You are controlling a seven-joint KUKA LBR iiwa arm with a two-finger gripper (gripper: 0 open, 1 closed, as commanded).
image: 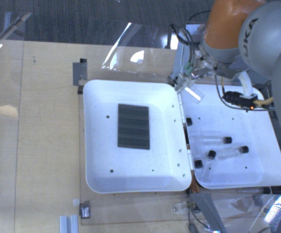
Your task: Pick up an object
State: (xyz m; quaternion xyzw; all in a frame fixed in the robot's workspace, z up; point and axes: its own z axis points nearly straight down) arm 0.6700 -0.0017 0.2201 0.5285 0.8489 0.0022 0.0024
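**Carrying step, judging by the lifted tube**
In the camera view you are seeing the pincer (188, 81) hanging over the right bin's (272, 174) far-left corner, closing on a clear tube (194, 93) held tilted above the floor; next you are needing a steady carry, since three capped tubes (217, 140) are lying below.

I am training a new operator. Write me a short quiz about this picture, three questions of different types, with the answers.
1. True or false: the dark ribbed pad lies in the left bin.
2. How many black-capped clear tubes lie flat in the right bin?
3. Where is the gripper? A) over the pad B) near the far edge between both bins C) over the bare bench

Key: 1 true; 2 three, at and; 3 B.
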